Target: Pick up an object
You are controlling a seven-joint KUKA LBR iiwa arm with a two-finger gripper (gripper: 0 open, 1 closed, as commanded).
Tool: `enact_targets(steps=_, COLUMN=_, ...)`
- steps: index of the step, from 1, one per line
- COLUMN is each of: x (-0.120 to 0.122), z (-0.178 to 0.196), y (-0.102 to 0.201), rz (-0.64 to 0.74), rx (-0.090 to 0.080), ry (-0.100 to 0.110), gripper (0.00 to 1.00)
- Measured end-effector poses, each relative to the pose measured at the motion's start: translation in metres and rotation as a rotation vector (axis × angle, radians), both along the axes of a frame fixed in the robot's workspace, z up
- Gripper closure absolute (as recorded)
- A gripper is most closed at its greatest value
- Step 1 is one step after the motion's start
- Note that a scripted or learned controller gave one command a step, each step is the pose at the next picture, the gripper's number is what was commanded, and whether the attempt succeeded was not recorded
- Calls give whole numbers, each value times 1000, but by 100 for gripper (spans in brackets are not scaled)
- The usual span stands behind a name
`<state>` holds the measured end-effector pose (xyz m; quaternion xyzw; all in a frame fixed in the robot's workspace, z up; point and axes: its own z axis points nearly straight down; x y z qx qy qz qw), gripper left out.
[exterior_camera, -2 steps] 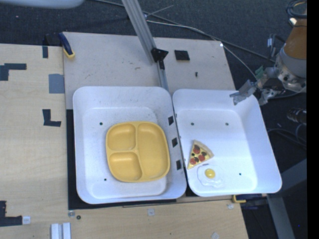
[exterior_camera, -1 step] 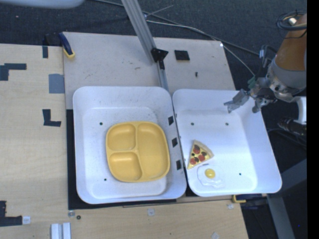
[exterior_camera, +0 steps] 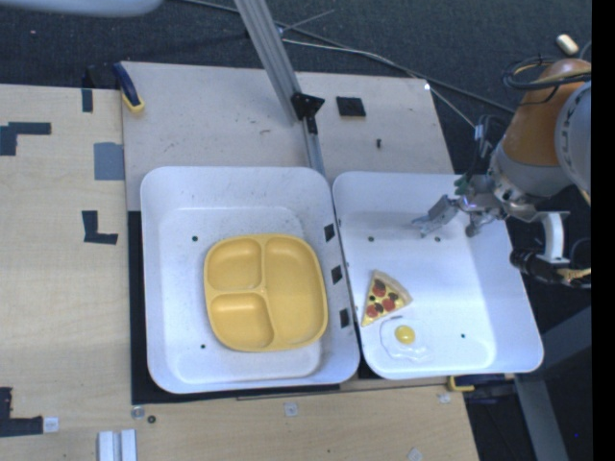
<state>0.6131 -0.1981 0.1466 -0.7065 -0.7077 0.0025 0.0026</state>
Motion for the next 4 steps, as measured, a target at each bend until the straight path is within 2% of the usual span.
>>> enact_targets(steps=1, x=2, z=-45, y=5, rz=1, rx=0, ry=-2, gripper=0)
enact_targets(steps=2, x=4, z=-33, y=6, rz=3, rx=-1, ry=-5, gripper=100)
enact_targets(steps=3, x=7, z=26, y=15, rz=1, rx=-1, ry=-11, gripper=100)
enact_targets(steps=4, x=11, z=87, y=9, rz=0, rx=-2, ry=-11, gripper=100)
